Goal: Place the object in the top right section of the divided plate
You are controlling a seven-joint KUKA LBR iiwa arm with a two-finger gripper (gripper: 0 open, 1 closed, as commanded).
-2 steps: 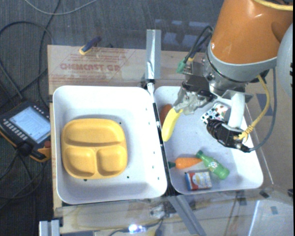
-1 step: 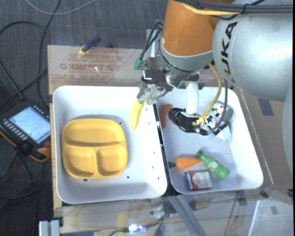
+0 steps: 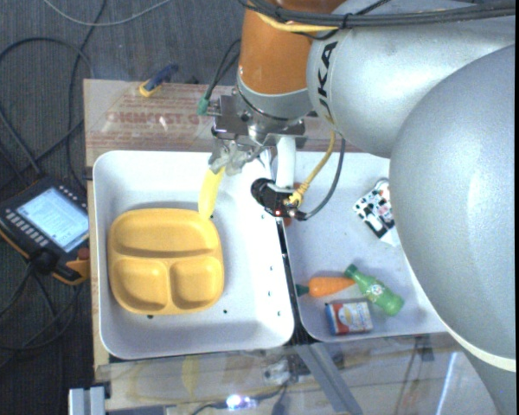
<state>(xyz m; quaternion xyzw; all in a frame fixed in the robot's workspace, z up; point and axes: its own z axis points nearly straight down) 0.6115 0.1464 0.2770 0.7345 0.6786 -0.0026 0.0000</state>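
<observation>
Banana (image 3: 208, 194) hangs pinched in the gripper (image 3: 227, 161), over the left bin (image 3: 242, 318) just past the yellow plate (image 3: 166, 259). Right bin (image 3: 329, 232) has a carrot (image 3: 331, 286), bottle (image 3: 376, 290) and can (image 3: 350, 317). Carpet floor (image 3: 35, 76), pendant (image 3: 43, 223) lying left.

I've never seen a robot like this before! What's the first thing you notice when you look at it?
The huge grey robot arm with its orange band fills the upper right and reaches down over the left white bin. Its gripper holds a thin yellow strip just above a yellow divided plate lying in that bin. In the right bin sit an orange carrot, a green bottle and a small can.
</observation>
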